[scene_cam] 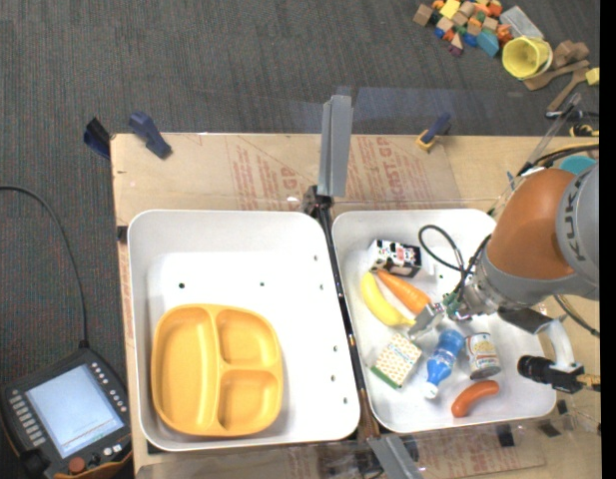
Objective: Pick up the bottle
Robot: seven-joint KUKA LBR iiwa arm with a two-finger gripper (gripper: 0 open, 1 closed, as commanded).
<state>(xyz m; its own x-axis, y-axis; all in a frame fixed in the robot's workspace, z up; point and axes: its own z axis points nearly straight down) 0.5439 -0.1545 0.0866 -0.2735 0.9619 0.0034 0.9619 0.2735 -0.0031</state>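
Right bin [387,419], near edge: sausage [474,397], then blue bottle [443,356] lying tilted between green-white carton [395,360] and small can [481,355]. My gripper [428,321] sits just above the bottle's far end, beside carrot [404,289] and banana [379,300]. Grip state: can't tell, too small and blurred. Left bin holds yellow divided plate [218,369].

The arm [547,242] runs off the frame at three o'clock, and its bulk covers the right bin's [387,226] corner at two o'clock. The claw [428,322] is too small to read. The can's [480,355] label is too tiny to make out. The pendant [63,417] at seven o'clock is clipped by the bottom edge.
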